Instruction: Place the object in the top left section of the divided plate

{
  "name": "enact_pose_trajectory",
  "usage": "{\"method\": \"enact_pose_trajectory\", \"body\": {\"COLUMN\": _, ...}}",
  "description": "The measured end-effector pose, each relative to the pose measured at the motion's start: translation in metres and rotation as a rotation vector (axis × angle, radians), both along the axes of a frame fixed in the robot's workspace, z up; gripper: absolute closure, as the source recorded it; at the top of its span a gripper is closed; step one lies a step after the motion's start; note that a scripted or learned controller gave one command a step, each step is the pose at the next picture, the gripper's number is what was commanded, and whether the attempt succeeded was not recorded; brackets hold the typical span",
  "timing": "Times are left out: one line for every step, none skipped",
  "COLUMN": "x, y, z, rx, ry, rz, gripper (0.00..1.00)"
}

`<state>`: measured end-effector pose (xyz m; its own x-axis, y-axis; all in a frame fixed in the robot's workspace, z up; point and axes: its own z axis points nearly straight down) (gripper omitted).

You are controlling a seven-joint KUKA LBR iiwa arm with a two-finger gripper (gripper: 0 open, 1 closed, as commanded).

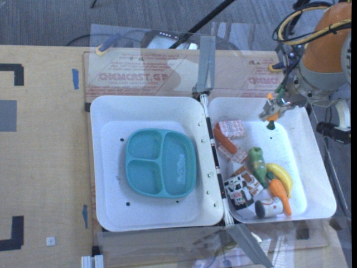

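Observation:
A teal divided plate (146,147) lies in the middle of the left bin (106,116), with two small sections on its left side and one large section on its right. Nothing rests on it. My gripper (271,119) hangs over the far part of the right bin (315,155), well to the right of the plate and above bare bin floor. Something small and orange shows at its tip, but I cannot make out what it is. The loose objects lie below and to the left of the gripper.
The right bin holds a pink box (230,129), a red sausage (225,144), a green bottle (257,162), a banana (280,176), a carrot (280,195), a cow-patterned carton (239,192) and a white can (269,208). A raised divider (212,149) separates the bins.

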<state>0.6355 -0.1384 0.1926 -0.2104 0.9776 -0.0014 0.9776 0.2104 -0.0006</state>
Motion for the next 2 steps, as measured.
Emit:
{"method": "enact_pose_trajectory", "body": {"x": -0.038, "y": 0.07, "z": -0.009, "rx": 0.001, "ry": 0.003, "rz": 0.025, "gripper": 1.0}}
{"method": "enact_pose_trajectory", "body": {"x": -0.032, "y": 0.155, "z": -0.009, "rx": 0.001, "ry": 0.0, "rz": 0.061, "gripper": 1.0}}
